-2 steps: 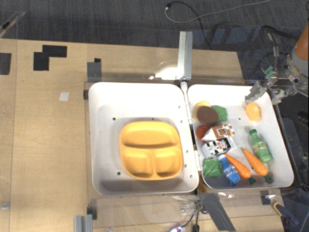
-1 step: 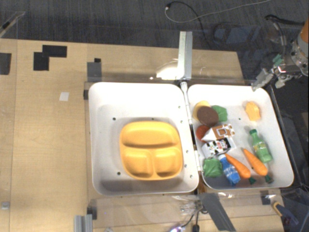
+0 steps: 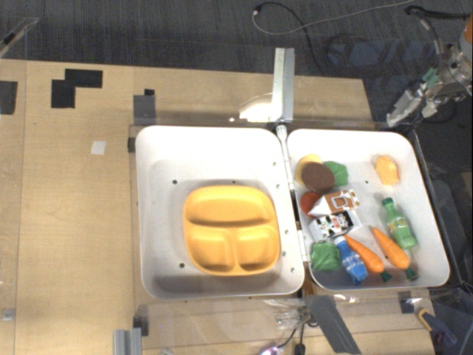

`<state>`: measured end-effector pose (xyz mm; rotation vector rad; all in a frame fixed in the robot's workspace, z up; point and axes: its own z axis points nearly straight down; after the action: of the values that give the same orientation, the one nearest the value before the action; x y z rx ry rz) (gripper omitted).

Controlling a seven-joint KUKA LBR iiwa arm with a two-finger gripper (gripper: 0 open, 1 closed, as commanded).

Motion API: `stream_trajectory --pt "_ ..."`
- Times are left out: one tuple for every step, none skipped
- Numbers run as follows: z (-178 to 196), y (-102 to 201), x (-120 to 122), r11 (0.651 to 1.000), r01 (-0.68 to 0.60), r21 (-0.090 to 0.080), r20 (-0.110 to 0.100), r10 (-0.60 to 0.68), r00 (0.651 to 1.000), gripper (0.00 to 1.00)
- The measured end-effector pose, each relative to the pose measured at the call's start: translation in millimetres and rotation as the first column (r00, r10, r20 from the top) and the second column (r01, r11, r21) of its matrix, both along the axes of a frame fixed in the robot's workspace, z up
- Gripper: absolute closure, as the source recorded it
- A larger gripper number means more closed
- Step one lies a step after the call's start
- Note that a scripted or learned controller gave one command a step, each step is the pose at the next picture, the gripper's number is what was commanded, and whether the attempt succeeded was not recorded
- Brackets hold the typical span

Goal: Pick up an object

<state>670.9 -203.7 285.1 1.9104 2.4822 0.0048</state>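
1. White right bin point(image 3: 425, 198) holds all the loose toys: a brown disc point(image 3: 318, 174) and a green piece point(image 3: 337, 171) at its far left, an orange-yellow lump point(image 3: 387, 168) alone near the far right, a small carton point(image 3: 334, 213) in the middle, a green bottle point(image 3: 397, 224), 2 carrots point(image 3: 390, 248) point(image 3: 363, 254) and a blue bottle point(image 3: 352, 262) toward the near edge.
2. The left bin point(image 3: 155, 220) carries only a yellow tray point(image 3: 230, 226) with 3 compartments.
3. The gripper point(image 3: 414, 108) hangs outside the bins, beyond the right bin's far right corner, above the dark floor. Its parts blur together, so I cannot tell how wide it stands; nothing shows in it.
4. Every toy lies nearer the camera and leftward from the gripper. The lump is closest to it and stands apart from its neighbours, so it looks the easiest pick.
5. The green bottle and carrots run with their long axes slanting from far-left to near-right; a grasp there would need to close across that line.
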Motion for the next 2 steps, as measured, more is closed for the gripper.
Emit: stream_trajectory --pt "45.3 -0.7 -0.7 0.973 0.231 0.002 -0.001 -0.231 0.973 0.0" --pt "68.9 -0.7 -1.0 0.877 0.481 0.004 -0.003 -0.481 0.877 0.0"
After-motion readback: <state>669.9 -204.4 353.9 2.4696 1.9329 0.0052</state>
